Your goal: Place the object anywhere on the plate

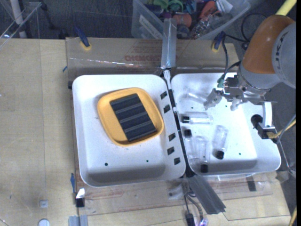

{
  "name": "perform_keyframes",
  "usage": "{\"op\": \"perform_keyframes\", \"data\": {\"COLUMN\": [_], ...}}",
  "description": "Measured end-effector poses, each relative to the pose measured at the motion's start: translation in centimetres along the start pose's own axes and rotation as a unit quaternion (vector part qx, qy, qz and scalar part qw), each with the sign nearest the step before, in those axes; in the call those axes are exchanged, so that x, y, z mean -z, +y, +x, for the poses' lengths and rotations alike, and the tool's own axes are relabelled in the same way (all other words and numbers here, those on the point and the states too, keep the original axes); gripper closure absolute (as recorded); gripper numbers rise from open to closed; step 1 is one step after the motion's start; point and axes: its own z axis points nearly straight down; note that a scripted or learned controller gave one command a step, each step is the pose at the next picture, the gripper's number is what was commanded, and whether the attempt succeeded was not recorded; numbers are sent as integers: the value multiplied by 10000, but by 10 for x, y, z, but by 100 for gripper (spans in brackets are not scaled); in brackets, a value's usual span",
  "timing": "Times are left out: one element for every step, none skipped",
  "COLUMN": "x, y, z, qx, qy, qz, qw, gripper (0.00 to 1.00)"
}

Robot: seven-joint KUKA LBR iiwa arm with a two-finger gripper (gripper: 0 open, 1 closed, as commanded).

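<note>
A yellow square plate (106,106) lies in the left bin (89,164). A black ribbed slab (133,117) rests flat on the plate, covering its middle. My gripper (222,102) hangs over the back part of the right bin (249,157), far from the plate. Its fingers (210,99) are spread open with nothing between them. Below and to the left of it, several clear plastic vials with black caps lie on the bin floor, one (197,120) near the divider and another (218,140) further forward.
A divider (171,126) with black clips runs between the two bins. A clear tub of colourful toys (188,6) stands behind the bins. The arm's orange band (263,44) rises at the right, with a black fixture (259,124) on the right bin's wall.
</note>
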Motion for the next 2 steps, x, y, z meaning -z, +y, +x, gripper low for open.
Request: {"op": "perform_keyframes", "data": {"x": [11,21], "y": [56,53], "z": [41,93], "qx": [369,603], "qy": [0,0], "qz": [5,1], "qw": [9993,9982], "gripper": [0,0]}}
